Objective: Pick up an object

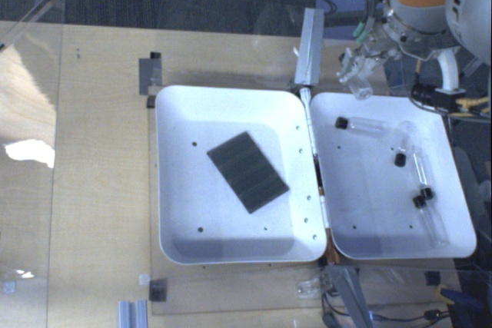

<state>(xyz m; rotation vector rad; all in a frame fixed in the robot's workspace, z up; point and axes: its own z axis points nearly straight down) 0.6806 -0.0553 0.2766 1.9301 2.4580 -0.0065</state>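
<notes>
A dark grey ridged rectangular pad lies flat and turned at an angle in the middle of the left bin. The right bin holds clear plastic tubes with black caps: one lying near its back left, one short one near the middle, and a long one along the right side. My gripper hangs over the back edge of the right bin, above and apart from the tubes. Nothing shows in it.
A grey metal upright stands behind the seam between the two bins. Cables and the arm's body crowd the back right corner. A small dark bracket sits on the bench behind the left bin.
</notes>
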